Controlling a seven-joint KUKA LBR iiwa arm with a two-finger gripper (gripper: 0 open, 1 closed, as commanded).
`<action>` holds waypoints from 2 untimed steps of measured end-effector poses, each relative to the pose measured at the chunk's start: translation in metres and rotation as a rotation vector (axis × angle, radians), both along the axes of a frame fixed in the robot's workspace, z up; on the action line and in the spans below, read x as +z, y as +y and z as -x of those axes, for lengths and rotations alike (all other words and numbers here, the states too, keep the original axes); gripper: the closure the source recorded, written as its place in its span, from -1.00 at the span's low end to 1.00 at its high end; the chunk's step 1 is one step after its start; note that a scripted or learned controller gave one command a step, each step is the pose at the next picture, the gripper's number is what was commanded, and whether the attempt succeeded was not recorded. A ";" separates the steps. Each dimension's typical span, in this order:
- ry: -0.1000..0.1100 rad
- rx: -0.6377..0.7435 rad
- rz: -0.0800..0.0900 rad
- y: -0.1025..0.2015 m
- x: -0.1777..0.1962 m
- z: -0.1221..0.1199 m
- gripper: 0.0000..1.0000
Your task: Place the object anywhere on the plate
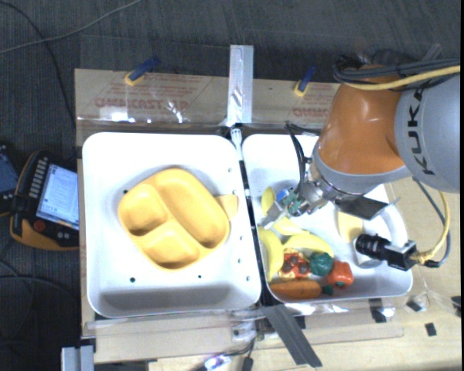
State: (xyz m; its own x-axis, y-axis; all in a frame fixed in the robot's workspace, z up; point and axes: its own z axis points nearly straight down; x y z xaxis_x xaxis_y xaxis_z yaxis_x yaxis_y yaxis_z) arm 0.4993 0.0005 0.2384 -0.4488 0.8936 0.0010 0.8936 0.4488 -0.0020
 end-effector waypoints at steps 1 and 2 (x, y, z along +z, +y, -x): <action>-0.001 0.082 0.000 0.079 0.008 0.007 1.00; 0.000 -0.057 0.001 0.081 0.034 -0.017 1.00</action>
